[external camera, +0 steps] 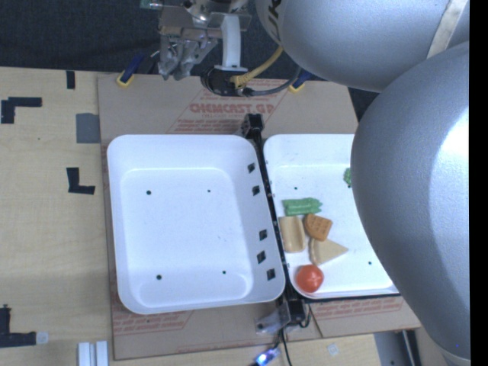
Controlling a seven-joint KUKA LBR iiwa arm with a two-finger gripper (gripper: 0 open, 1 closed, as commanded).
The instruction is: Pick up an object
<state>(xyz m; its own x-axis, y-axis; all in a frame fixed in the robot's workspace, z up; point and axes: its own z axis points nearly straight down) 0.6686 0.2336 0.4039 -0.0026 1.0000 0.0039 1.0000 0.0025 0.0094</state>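
The right bin [305,155] holds several small items: a green piece [302,205], a tan bread-like piece [291,233], an orange cracker [318,226], a pale wedge [328,252] and a red tomato [309,278]. Another green bit [347,177] peeks out beside the arm. My gripper [181,59] hangs high at the top of the view, beyond the far edge of the left bin [183,147], well away from all the items. Nothing shows in it.
The big grey arm [412,166] covers the right part of the right bin. Both bins rest on a cardboard sheet [221,113]. A black divider with clips [263,204] runs between the bins. Cables lie near the gripper.
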